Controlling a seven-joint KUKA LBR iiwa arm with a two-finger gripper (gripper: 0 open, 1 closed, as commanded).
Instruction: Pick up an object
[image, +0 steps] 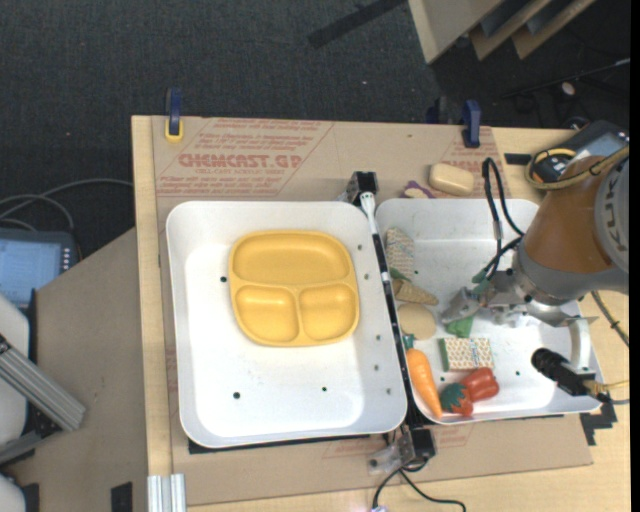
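Gripper (470, 305): low in right bin (450, 222), opening cannot be told; green item (458, 325) just beside it, carrot (423, 374) and red pepper (480, 382) near.

Arm (585, 215) enters from right, orange band above wrist, bent downward; gripper (478, 305) low, pointing left.

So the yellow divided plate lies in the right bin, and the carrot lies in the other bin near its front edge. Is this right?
Not quite. The camera view shows the yellow plate in the left bin, not the right one. The carrot does lie in the other bin, the right one, near its front edge.
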